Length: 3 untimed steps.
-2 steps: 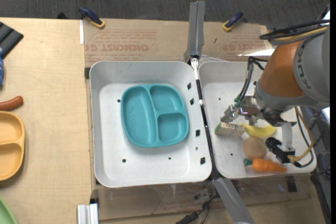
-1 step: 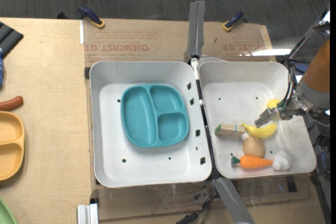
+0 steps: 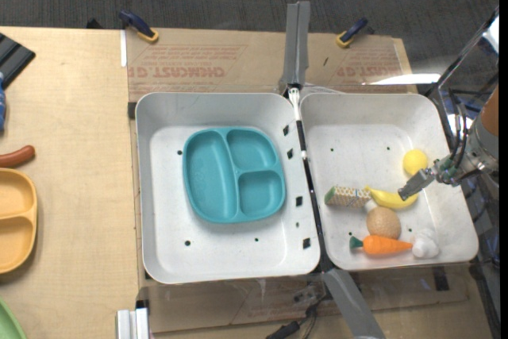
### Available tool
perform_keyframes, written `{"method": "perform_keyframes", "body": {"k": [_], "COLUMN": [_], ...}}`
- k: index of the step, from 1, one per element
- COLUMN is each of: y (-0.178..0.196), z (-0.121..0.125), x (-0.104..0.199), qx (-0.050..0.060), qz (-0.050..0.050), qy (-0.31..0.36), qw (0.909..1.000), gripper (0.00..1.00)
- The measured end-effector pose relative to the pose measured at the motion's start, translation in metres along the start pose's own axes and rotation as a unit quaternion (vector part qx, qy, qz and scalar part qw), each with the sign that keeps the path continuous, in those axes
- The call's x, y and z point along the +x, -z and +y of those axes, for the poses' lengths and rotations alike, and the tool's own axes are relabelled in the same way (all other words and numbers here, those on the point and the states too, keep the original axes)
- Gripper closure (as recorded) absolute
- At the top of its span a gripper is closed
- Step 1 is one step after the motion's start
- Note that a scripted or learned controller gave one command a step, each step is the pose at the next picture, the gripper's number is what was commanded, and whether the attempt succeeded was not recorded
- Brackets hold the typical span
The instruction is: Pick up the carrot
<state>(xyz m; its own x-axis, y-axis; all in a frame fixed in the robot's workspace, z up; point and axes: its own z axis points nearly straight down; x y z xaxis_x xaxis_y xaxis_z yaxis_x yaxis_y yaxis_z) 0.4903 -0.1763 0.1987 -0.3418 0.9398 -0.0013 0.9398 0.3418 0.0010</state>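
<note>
Below the hand and a little to its left in the camera view, the carrot lies flat on the floor of the right bin, close to the near wall. Its orange body points right, and the small green top sits at the left end. It is judged to be a light toy, probably stiff and smooth, so some slipping under the pads is to be expected. The thick middle of the orange body is judged the best place for a grip, taken across its width.

A tan egg touches the carrot from above, and a small white thing sits at its right tip, so little room is left for fingers there. A banana lies right under the hand, a yellow ball just above it, and a patterned block to its left. A teal plate rests in the left bin, well apart.

Whether the hand is released or clenched cannot be told; nothing is seen held in it.
</note>
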Motion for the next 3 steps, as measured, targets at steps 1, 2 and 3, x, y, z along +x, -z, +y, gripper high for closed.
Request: {"method": "perform_keyframes", "body": {"k": [1,2,3], "y": [0.009,0.029,-0.052], "z": [0.001,0.009,0.030], "x": [-0.001,-0.053,-0.032], "qx": [-0.001,0.000,0.001], "qz": [-0.001,0.000,0.001], "qy": [-0.001,-0.006,0.005], "qw": [1.0000,1.0000,1.0000], "gripper": [1.00,1.00,1.00]}}
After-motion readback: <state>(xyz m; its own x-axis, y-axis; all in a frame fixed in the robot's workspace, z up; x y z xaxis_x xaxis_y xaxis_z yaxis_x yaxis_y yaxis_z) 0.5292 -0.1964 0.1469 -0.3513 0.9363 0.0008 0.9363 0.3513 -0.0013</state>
